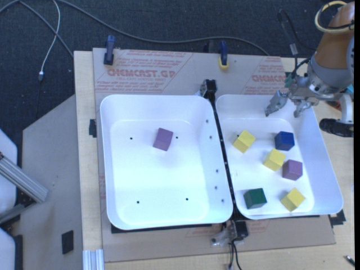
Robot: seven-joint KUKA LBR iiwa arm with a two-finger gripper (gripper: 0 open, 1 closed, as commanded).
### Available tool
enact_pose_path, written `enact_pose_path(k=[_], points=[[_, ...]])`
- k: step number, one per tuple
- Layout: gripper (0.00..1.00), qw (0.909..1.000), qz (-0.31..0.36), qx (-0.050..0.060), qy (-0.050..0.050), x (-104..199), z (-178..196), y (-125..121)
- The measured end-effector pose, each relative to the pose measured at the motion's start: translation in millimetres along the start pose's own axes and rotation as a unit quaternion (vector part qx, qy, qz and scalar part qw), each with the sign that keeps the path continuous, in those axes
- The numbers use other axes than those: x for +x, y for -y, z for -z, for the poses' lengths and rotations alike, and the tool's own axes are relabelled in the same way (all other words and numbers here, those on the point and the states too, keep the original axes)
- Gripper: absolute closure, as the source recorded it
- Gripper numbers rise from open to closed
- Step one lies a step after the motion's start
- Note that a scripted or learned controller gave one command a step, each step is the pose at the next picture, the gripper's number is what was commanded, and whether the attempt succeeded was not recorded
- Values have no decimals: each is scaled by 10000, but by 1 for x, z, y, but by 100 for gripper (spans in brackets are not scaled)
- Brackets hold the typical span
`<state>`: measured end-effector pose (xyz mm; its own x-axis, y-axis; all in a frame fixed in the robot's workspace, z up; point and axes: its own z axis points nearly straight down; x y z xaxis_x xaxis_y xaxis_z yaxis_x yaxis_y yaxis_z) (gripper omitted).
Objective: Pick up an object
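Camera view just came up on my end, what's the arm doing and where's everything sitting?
The arm's gripper is open and holds nothing, sitting over the far edge of the right bin. That bin holds six blocks: three yellow ones, a blue block, a purple block and a green block. The left bin holds a single purple block. Nothing has been picked up yet; the blue block lies closest to the gripper.
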<state>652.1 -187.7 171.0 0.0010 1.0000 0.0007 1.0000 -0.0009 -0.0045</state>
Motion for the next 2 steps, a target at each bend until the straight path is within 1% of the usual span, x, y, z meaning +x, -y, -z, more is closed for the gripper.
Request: enact_pose_path(k=[1,2], points=[[0,10000,4,-3,-1,-4,-63,0],[100,10000,6,-41,8,-4,-47,-2]])
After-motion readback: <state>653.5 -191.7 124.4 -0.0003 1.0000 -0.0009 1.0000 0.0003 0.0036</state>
